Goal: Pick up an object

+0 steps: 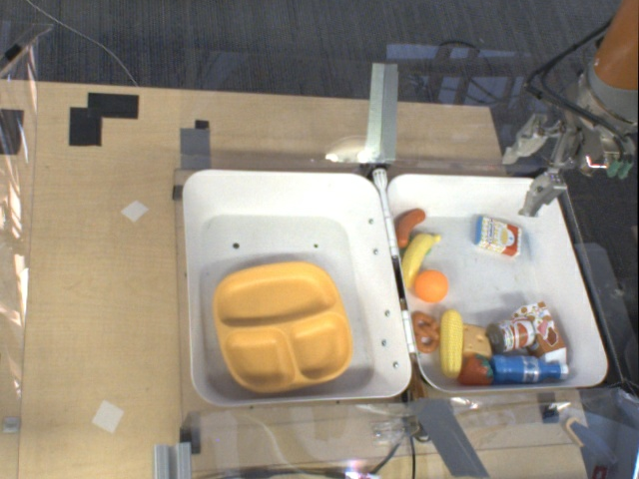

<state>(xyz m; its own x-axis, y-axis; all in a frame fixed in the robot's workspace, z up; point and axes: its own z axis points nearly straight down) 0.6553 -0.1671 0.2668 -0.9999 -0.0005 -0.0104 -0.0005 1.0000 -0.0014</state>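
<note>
My gripper hangs over the far right corner of the right bin, open, with nothing between its fingers. The nearest object is a small white carton with an orange label, just below and left of it. Along the bin's left side lie a reddish sausage, a banana and an orange. At the near edge are a pretzel, a corn cob, a printed can, a red fruit and a blue bottle.
The left bin holds a yellow divided plate. A metal divider runs between the bins, with an upright post behind it. Cables hang near the arm at the upper right.
</note>
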